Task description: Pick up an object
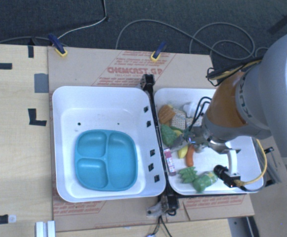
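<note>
at the right of the frame, over the right bin [252, 191]: the grey arm [276, 93] with its orange band, reaching in low and slanted, likely so the gripper [195, 141] can get down among the clutter. wrist bulk covering much of that bin's middle. gripper just above or at the pile near the bin's left half; spread or pressed together cannot be told from here, nor whether anything sits in it.

across the centre of the frame: two shallow white bins side by side on a brown cardboard sheet [133, 68] clamped to the table [15, 147], probably to stop sliding under contact.

in the left bin [64, 102], lower middle: a blue divided plate [106, 160], lying flat, well apart from the arm.

in the right bin, crowded toward its left wall: an orange waffle-like piece [166, 113] at top, a green leafy item [170, 134] below it, an orange carrot-like piece [189, 155] just beside the gripper, a green broccoli-like lump [197, 178] at the bottom, a thin pink-and-white stick [170, 162] along the wall. candidate for the pick, by nearness: the carrot-like piece or the green leafy item; tight packing could spoil a clean grasp.
</note>
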Motion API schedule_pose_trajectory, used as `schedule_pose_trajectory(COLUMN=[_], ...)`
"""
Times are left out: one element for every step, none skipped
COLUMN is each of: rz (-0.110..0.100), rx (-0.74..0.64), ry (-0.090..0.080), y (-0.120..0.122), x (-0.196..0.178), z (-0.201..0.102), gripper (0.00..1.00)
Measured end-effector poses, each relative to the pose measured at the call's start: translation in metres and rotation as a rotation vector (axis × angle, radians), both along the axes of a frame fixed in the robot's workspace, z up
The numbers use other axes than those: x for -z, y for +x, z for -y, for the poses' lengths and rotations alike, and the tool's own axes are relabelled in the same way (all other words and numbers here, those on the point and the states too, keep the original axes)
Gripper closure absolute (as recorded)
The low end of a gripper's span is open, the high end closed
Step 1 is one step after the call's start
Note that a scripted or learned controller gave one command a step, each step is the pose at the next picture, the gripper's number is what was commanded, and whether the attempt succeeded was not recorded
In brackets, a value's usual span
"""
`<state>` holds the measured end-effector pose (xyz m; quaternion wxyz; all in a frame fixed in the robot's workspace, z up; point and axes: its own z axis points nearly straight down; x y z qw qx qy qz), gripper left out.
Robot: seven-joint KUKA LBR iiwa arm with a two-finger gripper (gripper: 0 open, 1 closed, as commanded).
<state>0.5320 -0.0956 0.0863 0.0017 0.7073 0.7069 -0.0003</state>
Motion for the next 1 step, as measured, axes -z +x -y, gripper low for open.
schedule_pose_trajectory(rz=[0.001], rx=[0.0], ry=[-0.001], y=[0.0002], x=[-0.0094], z=[0.0001], gripper=[1.0])
